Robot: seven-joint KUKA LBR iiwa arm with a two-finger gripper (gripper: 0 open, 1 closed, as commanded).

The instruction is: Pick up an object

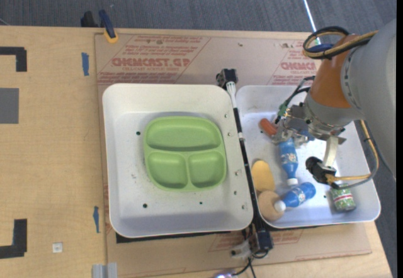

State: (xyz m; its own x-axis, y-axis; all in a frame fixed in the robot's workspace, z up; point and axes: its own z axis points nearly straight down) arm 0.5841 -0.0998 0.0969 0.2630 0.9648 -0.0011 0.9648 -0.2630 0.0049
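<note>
In the right bin (362,144), just under the wrist, a blue-capped bottle (289,156) lay lengthwise, and it looked the likeliest target of the tool (295,132), which sat low over the bottle's upper end; whether the tool was open or closed, or had anything in it, I could not tell, since the wrist hid it. The trouble lay in the crowding: a small orange-red piece (267,126) lay just beside the bottle's top, a second blue bottle (298,195) touched or nearly touched its lower end, and a yellow lump (263,174) and a tan ball (271,204) sat close to the left. A closing pinch could have slid off the round body, or caught a neighbour and nudged the bottle aside. The green divided tray (185,152) in the left bin (119,144) lay well apart on the table (44,144).
</note>
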